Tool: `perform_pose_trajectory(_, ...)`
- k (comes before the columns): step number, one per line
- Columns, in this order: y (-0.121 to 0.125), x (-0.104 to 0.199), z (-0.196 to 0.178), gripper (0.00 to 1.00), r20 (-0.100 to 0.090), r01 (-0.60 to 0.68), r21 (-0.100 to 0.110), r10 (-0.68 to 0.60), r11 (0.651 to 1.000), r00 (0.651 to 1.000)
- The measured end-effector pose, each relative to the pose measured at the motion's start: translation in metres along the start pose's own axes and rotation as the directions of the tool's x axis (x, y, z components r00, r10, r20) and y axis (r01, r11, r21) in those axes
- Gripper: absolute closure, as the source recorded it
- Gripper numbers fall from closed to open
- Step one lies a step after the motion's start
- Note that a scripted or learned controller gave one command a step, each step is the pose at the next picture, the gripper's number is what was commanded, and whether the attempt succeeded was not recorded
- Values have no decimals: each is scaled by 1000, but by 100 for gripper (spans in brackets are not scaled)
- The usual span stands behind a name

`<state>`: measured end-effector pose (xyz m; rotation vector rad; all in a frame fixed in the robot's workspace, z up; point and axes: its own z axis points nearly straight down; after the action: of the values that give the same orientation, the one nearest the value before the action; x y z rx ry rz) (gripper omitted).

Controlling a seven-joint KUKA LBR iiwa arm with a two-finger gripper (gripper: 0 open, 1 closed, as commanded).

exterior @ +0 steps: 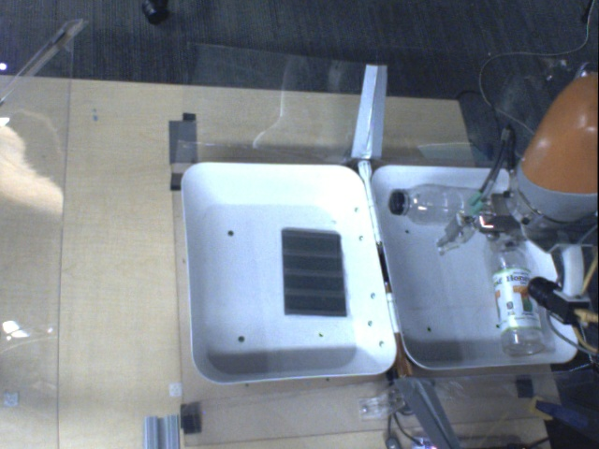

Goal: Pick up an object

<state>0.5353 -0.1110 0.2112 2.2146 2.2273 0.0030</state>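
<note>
Open floor in the left bin, crowded right bin

The left bin (215, 251) offers bare floor all around the dark ribbed block (314, 271) at its middle. In the right bin (421, 340), two clear bottles (432, 202) (517, 309) and the arm (562, 157) crowd the far and right parts; its near-left floor lies free.

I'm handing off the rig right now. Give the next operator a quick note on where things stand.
Tool: low in the right bin, near its far side; finger state unreadable.
Things: clear bottle lying by the tool at the far side; labelled bottle lying near the right edge. Dark ridged block in the left bin.
Done: nothing seen lifted.
Left: grasp one object and raise it.
</note>
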Motion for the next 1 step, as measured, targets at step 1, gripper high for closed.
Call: perform_pose_trajectory(1,23,-56,71,0,1,-6,-2,6,1000,1000)
